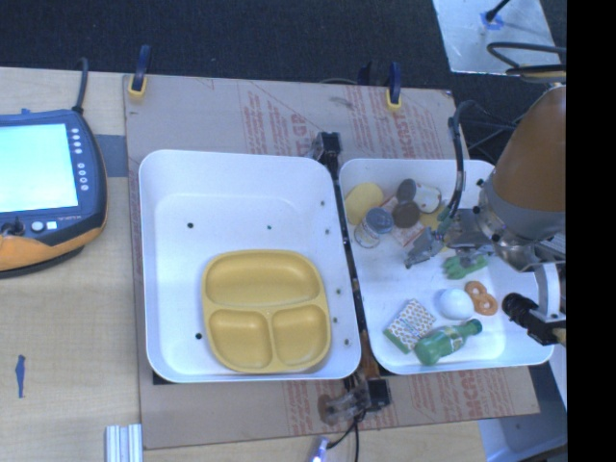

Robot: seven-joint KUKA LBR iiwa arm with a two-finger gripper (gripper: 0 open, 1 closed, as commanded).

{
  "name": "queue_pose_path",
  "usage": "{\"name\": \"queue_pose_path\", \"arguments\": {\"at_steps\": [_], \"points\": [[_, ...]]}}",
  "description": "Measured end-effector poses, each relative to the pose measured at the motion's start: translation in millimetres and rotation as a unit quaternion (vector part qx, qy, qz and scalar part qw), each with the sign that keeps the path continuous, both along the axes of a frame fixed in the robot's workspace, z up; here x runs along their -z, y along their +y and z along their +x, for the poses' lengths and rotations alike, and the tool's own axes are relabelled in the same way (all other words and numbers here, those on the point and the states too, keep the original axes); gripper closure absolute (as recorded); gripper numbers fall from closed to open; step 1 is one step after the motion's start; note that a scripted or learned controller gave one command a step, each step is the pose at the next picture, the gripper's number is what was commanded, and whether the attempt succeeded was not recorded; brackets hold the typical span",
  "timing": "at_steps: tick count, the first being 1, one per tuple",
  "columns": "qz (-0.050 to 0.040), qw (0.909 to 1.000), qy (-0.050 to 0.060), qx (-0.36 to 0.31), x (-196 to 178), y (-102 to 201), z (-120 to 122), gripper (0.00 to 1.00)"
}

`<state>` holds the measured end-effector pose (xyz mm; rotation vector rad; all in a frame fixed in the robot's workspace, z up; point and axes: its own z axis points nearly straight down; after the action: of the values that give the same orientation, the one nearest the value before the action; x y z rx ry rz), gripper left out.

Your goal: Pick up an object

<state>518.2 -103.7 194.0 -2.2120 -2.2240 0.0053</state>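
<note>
You are looking down on two shallow white bins set side by side on a brown board. Taking the right bin (385, 359) as your landmark: the left bin (173, 191) touches its left wall and holds a yellow divided tray (265, 308) toward its near edge. Well beyond that left bin, at the far left of the bench, sits a handheld control pendant (43, 186) with a lit screen. Inside the right bin, a green bottle (445, 342) lies on its side near the front wall, with a small patterned packet (410, 322) just to its left. A white egg-shaped object (454, 303) rests just behind the bottle, and an orange ring (481, 298) lies touching or just beside that egg. Toward the back wall you find a yellow round piece (364, 200), a small clear jar with a blue lid (373, 225) and a few dark round lids (407, 205). The arm's orange band (541, 152) hangs over the bin's right side, and the gripper (460, 239) sits low over the bin's middle right among grey and green clutter; you cannot tell how its jaws stand or whether they hold anything.
</note>
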Motion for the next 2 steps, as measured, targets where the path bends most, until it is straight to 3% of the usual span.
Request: {"name": "queue_pose_path", "arguments": {"at_steps": [1,2], "points": [[-0.0009,1.0000,0.001,-0.001,103.5,6.2,49.2,0.00],[-0.0006,1.0000,0.000,0.001,100.2,8.4,109.6,0.00]]}}
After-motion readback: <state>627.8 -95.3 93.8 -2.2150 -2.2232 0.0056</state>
